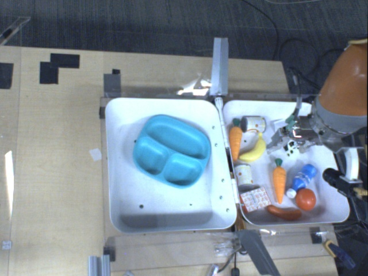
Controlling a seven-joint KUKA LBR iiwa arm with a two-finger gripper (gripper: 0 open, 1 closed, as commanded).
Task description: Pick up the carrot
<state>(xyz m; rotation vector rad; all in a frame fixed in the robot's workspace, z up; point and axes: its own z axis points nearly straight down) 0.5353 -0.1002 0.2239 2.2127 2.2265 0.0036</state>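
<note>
You are looking down on two white bins sitting side by side on the bench. The left bin (118,171) is carrying a blue divided plate (171,149), lying a little toward its far side.

The right bin (339,211) is holding the clutter. One carrot (279,181) is lying near the bin's middle, green top pointing toward the far edge, tip toward the near edge. A second carrot (235,142) is lying along the bin's left wall, just beside a banana (255,149). A small can (253,123) is resting near the far-left corner, and another can (244,174) is sitting by the left wall below the banana. A red-and-white packet (255,199) is lying near the near-left corner. A sausage (284,213) is lying along the near edge, with a tomato (306,199) and a blue bottle (303,179) just beside the middle carrot on its right.

The arm is reaching in from the right, and the gripper (290,138) is hovering over the far part of the right bin, above and apart from the middle carrot. You cannot tell how the jaws are standing; the metal parts are blurring together there. Nothing is showing between them.
</note>
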